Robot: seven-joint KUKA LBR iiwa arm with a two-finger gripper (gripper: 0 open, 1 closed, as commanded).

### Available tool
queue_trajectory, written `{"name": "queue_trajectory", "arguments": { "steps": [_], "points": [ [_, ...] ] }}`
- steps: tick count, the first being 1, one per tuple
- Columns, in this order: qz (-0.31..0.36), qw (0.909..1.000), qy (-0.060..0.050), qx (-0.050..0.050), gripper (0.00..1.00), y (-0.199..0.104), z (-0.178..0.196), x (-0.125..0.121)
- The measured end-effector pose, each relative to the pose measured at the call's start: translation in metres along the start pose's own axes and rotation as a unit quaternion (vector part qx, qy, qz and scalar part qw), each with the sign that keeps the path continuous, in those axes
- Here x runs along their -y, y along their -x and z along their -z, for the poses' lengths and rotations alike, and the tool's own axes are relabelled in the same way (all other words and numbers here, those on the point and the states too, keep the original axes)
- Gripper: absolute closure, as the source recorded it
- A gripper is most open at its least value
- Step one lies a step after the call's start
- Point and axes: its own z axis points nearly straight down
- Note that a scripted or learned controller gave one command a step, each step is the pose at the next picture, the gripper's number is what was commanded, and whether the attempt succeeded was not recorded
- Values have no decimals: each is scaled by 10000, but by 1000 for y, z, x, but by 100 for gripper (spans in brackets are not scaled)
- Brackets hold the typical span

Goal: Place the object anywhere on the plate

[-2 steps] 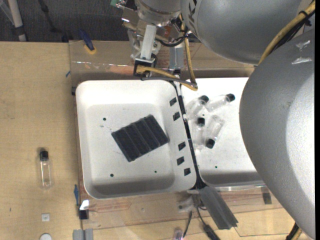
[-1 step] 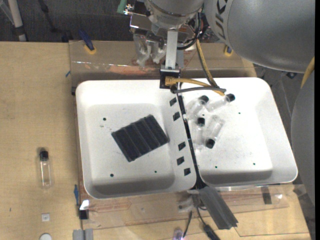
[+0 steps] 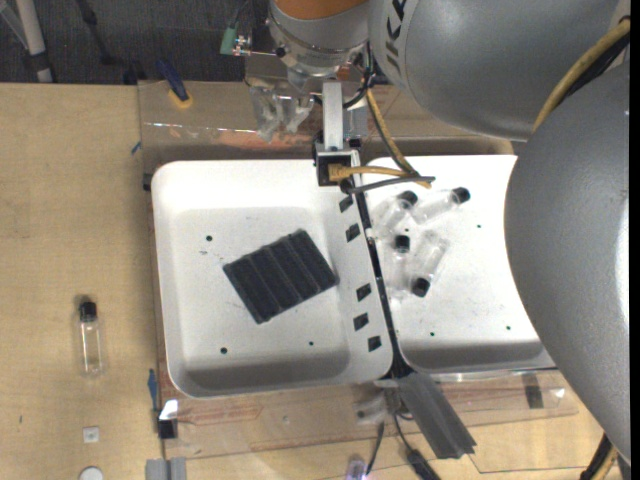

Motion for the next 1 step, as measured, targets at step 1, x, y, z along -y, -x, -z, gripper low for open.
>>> {"name": "queue_trajectory", "arguments": {
  "steps": [1],
  "points": [
    [363, 9993, -2, -1, 100, -2, -45, -13]
  ]
}}
